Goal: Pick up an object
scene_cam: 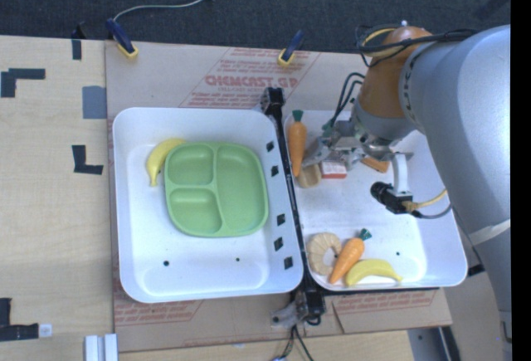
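Two bins on counter. Hand (336, 150) low at 11 o'clock of right bin (431, 264), over carrot (296, 143) and small red-white item (333, 169). Grip state unreadable, possibly touching item. Nothing visibly lifted; pick not done. Second carrot (348, 256), banana (373, 271) at 6 o'clock untouched.
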Robot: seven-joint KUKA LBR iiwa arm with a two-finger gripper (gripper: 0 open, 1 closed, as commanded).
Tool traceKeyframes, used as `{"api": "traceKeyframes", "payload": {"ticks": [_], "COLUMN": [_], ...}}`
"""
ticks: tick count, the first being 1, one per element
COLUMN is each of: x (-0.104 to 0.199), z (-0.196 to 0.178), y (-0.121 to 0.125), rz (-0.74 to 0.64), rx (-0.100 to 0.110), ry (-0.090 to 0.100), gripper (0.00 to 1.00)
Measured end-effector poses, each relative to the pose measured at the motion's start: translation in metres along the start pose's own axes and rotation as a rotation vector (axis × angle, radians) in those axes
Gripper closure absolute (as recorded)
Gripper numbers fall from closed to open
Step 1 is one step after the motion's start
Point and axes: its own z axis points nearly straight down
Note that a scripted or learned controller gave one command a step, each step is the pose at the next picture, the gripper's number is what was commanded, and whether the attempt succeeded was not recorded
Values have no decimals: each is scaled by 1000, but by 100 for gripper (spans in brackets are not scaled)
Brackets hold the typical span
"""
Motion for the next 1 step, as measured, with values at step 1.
{"api": "traceKeyframes", "payload": {"ticks": [1], "x": [1], "z": [-12], "y": [1], "rz": [-1], "rx": [-1], "ry": [1], "gripper": [100]}}
